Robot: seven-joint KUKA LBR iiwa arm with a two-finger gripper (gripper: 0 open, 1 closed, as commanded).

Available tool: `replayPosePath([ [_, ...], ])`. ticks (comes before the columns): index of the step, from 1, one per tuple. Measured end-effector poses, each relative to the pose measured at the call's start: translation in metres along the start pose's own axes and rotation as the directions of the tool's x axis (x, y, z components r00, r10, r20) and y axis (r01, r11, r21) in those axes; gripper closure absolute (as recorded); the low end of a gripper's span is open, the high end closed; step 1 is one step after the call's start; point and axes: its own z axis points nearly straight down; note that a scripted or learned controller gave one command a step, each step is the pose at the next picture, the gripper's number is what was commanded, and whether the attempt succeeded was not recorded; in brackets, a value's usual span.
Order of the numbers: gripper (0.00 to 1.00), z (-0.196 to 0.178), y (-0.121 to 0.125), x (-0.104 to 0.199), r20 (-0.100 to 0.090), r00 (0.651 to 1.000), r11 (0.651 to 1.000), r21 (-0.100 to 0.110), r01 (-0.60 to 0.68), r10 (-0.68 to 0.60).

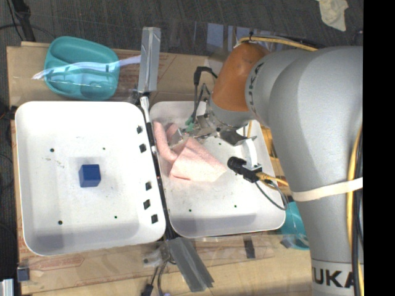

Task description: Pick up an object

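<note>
A: Where is the arm (308, 134) working right now?

B: It is reaching in from three o'clock and bending down over the right bin (216, 224), with the hand (196, 127) hanging low at about eleven o'clock of that bin's floor — right over the pink cloth (194, 162).

A: Is it gripping the cloth?

B: I cannot tell. The wrist and its orange band (237, 82) are covering most of the hand from above, so whether it is spread or pressed together is not readable, and nothing is showing plainly between its tips.

A: Why is the cloth lying the way it is?

B: It is slumping against the bin's left wall, one rolled edge running along that wall and a flat flap spreading toward the middle. Soft stuff settles like that — and I judge the raised roll is giving the hand something to pinch.

A: Anything else to pick?

B: A small blue cube (90, 175) is sitting alone in the left bin (37, 122), a little toward nine o'clock of its centre, well apart from the arm. A teal dustpan (80, 66) is resting on the worktop (185, 60) beyond that bin, at twelve o'clock.

A: So how far along is the task?

B: The approach looks done; the lift is not yet made.
</note>
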Motion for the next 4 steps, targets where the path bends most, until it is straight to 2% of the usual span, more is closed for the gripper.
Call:
replayPosePath([
  [1, 1.0, -0.01, 0.001, 0.0, 0.0, 1.0, 1.0, 0.0, 0.004, -0.004],
  [2, 1.0, -0.148, 0.038, 0.044, 0.002, 0.992, 0.992, -0.002, 0.127, -0.127],
  [3, 1.0, -0.171, 0.031, 0.011, 0.001, 0.994, 0.994, -0.001, 0.114, -0.114],
  [4, 1.0, -0.144, 0.031, 0.014, 0.0, 0.992, 0.992, 0.003, 0.126, -0.126],
])
